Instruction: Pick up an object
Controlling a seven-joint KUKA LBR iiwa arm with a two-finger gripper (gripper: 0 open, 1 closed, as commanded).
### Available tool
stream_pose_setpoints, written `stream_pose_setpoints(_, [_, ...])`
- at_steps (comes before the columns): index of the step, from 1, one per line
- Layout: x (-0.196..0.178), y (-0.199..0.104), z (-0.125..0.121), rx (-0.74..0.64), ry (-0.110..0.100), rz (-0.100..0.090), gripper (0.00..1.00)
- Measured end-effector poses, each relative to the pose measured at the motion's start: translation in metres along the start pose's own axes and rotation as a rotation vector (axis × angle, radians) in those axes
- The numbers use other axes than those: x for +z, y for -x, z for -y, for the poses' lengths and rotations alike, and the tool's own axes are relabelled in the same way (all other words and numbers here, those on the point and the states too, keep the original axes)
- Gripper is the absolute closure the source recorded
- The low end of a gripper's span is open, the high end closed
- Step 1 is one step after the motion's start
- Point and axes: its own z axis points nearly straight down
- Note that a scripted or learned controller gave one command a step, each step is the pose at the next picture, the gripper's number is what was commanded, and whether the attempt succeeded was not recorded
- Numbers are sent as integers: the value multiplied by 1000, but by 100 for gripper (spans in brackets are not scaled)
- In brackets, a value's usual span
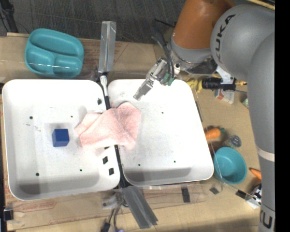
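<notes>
Two shallow white bins are counted side by side, the left bin (19, 129) and the right bin (183, 139). One blue cube (61, 137) is seen, and one pink cloth (111, 125). One teal divided tray (54, 52) and one teal bowl (230, 165) are counted on the bench. One robot arm (241, 37) is present.

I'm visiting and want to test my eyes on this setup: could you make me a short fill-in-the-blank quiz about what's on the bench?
1. The small cube lying in the left bin is ____ in colour.
2. The pink cloth is draped across the ____ between the two bins.
3. The gripper hangs above the ____ bin.
4. Off the right bin's near corner stands a teal ____.

Missing words: blue; divide; right; bowl
</notes>
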Motion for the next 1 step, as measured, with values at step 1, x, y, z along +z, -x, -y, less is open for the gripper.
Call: stream_pose_setpoints(1, [146,-3,4,129,-1,-3,0])
